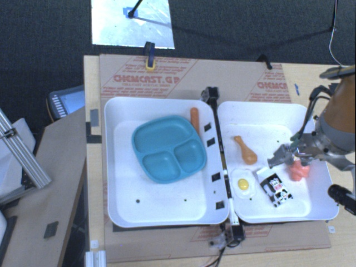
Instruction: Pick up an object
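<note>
The claw (293,156) hangs low over the right bin (261,113), just above a pink-red object (299,171); whether it is spread or pressed together I cannot tell. In the same bin lie an orange spoon (245,149), a fried egg toy (243,184) and a black-and-white block (276,189). The left bin (119,204) holds a blue divided plate (168,148), with an orange stick (194,118) beside its far edge.
</note>
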